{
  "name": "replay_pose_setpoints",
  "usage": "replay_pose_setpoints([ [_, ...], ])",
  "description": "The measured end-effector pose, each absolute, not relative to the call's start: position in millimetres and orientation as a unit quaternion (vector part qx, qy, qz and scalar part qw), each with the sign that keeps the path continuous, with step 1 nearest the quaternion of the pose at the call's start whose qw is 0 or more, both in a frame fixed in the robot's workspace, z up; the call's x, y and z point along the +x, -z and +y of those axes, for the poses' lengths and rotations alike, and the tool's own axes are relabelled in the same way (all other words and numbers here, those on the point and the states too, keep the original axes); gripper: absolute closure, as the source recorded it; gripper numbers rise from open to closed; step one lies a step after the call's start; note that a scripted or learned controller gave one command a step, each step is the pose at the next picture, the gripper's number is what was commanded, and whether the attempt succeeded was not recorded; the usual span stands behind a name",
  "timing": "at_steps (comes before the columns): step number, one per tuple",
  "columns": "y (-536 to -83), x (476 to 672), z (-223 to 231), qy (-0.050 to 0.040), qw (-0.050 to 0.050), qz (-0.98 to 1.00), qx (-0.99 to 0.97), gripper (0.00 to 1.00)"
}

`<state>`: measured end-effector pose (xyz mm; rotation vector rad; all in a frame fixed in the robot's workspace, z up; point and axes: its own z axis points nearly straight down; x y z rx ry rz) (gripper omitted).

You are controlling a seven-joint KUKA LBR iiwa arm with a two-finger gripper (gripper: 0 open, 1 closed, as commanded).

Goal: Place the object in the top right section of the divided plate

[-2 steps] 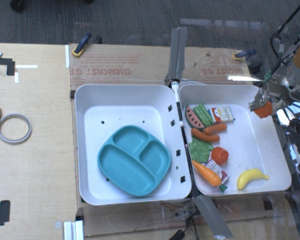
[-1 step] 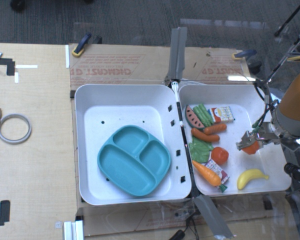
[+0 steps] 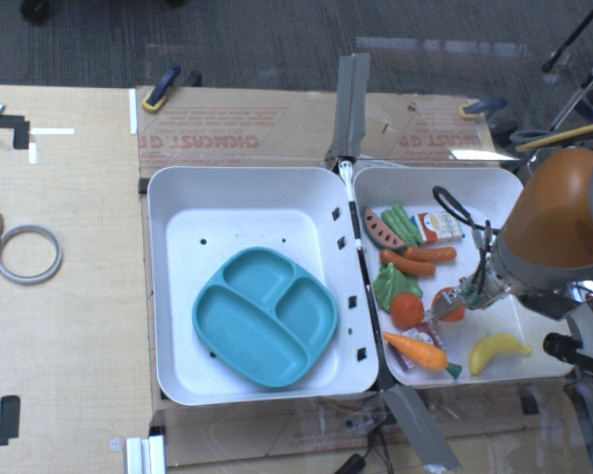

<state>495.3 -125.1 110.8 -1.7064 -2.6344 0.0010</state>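
Plastic toy food lay heaped in the right bin (image 3: 504,181): a glossy carrot (image 3: 416,351), curved banana (image 3: 497,350), hot dog (image 3: 418,259), watermelon slice (image 3: 378,230) and round tomato (image 3: 407,309). The gripper (image 3: 453,306) sat low among them, touching a small red piece (image 3: 451,312); its grip could not be made out. The smooth teal divided plate (image 3: 265,315) rested in the left bin (image 3: 178,265).

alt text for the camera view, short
The gripper sits low in the right bin among toy foods, beside a tomato, carrot and banana. The left bin bears a teal divided plate, all sections bare.
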Motion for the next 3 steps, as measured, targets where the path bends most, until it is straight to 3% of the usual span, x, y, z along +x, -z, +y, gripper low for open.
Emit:
replay_pose_setpoints([
  [1,-92.2,478.1,-221.5,0.0002,-0.001,-0.893,-0.45,1.0],
  [3,-101.2,479.4,-205.7,0.0009,-0.002,-0.871,-0.491,1.0],
])
